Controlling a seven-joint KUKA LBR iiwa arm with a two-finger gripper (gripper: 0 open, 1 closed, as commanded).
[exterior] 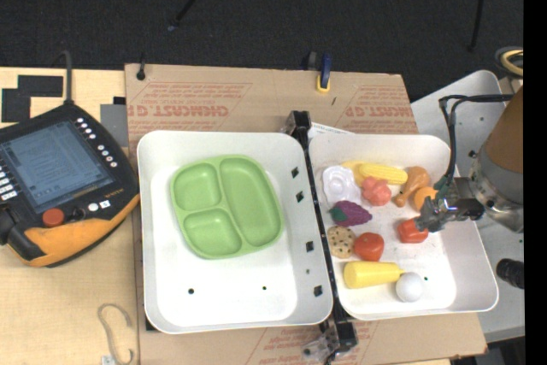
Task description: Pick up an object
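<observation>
Camera view, from above at a slant. Two shallow white bins sit side by side on a cardboard sheet [256, 103]. The left bin [162, 269] holds a green divided plate [226, 206] with three compartments, lying slightly tilted in the far half of the bin.

The right bin [466, 286] holds a scatter of toy food. At the far side: a yellow corn cob [382, 173], a pink piece [375, 191] just near of it, and a brown drumstick-shaped piece [412, 182] to the right. A white moulded piece [337, 182] lies at the far left, with a purple grape bunch [350, 213] just near of it. A speckled cookie [340, 241] and a red tomato [369, 246] sit side by side mid-bin. At the near side lie a yellow cylinder [370, 273] and a white ball [409, 287], touching or nearly so.

The gripper [434, 214] reaches in from the right, low over the bin's right half, directly beside a small red piece [411, 231] (its exact kind is too small to tell) and an orange piece [425, 197]. Whether the claw is apart or together cannot be told; nothing is seen held.

A teach pendant [55, 179] with an orange grip lies well left of the bins.
</observation>
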